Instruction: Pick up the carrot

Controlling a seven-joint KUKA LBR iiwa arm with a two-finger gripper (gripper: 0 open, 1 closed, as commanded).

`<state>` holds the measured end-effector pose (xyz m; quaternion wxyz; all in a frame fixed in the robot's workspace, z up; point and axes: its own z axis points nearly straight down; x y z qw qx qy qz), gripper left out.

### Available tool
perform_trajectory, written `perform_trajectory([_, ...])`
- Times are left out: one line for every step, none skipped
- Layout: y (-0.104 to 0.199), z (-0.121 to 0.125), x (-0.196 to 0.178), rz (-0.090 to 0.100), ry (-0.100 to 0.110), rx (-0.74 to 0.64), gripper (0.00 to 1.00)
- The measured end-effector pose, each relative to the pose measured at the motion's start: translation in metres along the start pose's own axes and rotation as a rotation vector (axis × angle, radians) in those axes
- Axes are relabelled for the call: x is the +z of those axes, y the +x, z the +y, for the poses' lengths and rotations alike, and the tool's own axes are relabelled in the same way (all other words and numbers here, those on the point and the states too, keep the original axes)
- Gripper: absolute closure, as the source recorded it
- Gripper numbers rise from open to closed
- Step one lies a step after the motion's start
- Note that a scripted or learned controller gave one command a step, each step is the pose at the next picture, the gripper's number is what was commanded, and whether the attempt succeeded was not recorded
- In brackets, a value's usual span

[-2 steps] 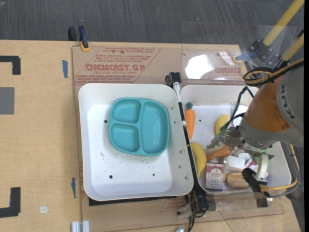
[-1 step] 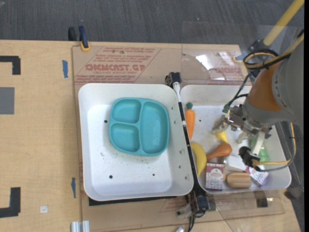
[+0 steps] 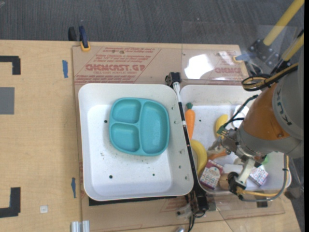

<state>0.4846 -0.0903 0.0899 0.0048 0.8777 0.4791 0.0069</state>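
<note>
In the camera view the carrot (image 3: 189,123) lay lengthwise against the left wall of the right bin (image 3: 208,92), right of centre frame, hemmed by a banana (image 3: 198,151) below. The gripper (image 3: 231,150) hovered lower right among clutter; whether it was open I could not tell. The left bin (image 3: 94,129) held a teal plate (image 3: 139,126).

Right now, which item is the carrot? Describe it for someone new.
Find the right white bin, the one the arm reaches into. The carrot lies along its left wall, a slim orange spike with a green top. Just below it a yellow banana curves; the carrot is straight and orange.
</note>
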Motion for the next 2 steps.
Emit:
perform_trajectory([-0.005,0.003,-0.011,-0.011,-0.008,0.004,1.00])
perform_trajectory([0.077,0.016,-0.101,-0.008,0.017,0.200,1.00])
